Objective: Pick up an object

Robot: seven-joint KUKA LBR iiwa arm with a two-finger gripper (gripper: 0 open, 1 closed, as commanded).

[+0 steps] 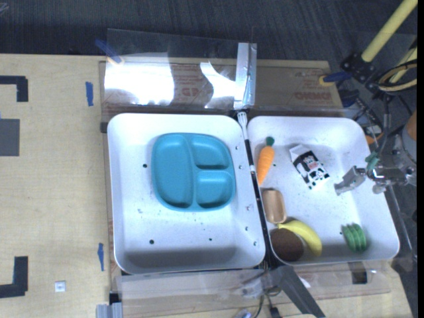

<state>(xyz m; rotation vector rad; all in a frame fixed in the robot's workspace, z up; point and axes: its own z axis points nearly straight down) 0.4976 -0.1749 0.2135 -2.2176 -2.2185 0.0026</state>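
The right bin (331,130) holds several small objects. An orange carrot (264,162) with a green top lies by the bin's left wall. A black and white toy (310,166) sits near the middle. Below the carrot are a tan piece (273,205), a yellow banana (306,234) and a brown round piece (287,244). A green ridged piece (354,236) lies at the lower right. My gripper (349,179) reaches in from the right edge, just right of the black and white toy and above the green piece, with nothing seen in it.
The left bin (132,230) carries a blue divided plate (194,171). A clear plastic sheet (172,78) stands behind the bins. Cables and a yellow pole (391,22) crowd the upper right. A light wooden bench top (50,197) stretches to the left.
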